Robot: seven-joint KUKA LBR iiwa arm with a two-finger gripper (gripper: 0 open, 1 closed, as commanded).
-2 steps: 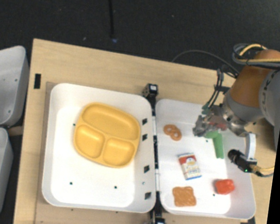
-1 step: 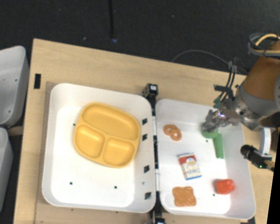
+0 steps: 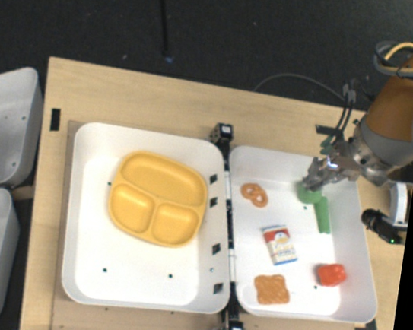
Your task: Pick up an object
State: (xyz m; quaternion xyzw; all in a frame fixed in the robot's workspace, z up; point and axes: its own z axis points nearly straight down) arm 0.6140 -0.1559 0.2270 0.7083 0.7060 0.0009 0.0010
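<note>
My gripper [image 3: 316,180] hangs over the back right part of the right bin [image 3: 348,297], right above the upper end of a green stick-shaped object [image 3: 322,212]. In the same bin lie a pretzel [image 3: 254,194], a small white and red carton [image 3: 280,245], a red toy pepper [image 3: 331,274] and a brown toast slice [image 3: 272,289]. The fingertips sit at the green object's top end, and contact is unclear.
A yellow three-compartment plate [image 3: 158,198] lies in the left bin [image 3: 83,273]. A divider with black clips runs between the bins. White panels stand at the far left, off the bench.
</note>
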